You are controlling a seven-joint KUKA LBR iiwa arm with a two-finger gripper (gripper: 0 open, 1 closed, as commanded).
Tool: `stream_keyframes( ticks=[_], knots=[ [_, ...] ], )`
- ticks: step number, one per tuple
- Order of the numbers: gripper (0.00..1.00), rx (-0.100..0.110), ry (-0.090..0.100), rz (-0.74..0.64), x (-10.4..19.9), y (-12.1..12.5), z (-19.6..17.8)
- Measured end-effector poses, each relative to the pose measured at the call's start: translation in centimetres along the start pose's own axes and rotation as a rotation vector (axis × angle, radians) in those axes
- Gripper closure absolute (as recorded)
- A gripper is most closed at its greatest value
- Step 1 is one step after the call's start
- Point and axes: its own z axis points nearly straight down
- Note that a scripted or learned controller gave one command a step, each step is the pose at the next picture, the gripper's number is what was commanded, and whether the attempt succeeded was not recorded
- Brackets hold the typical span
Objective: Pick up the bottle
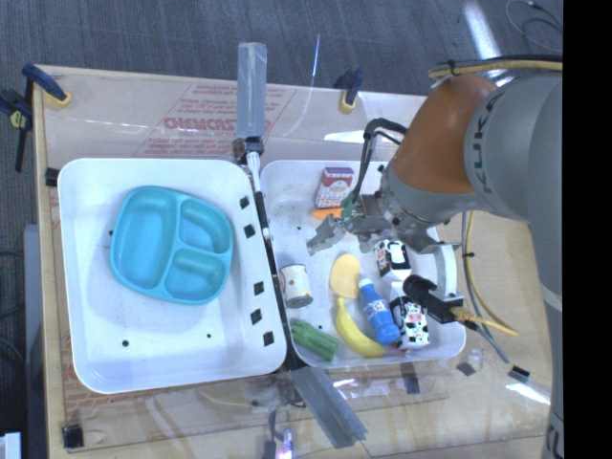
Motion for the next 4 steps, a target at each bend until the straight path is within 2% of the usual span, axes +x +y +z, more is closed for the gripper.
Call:
stream_keyframes(
  ticks=[1,2,3,4],
  knots=[
    [0.00,-0.003,0.000,0.155,1.5,-2.1,4.4],
    [0.00,-0.003,0.000,0.162,-2.1,-6.0,3.1],
    [0.00,-0.001,0.003,0.278,-6.3,-5.9,10.8],
    [0.00,-0.001,0.003,0.278,-6.3,-5.9,10.8]
  ],
)
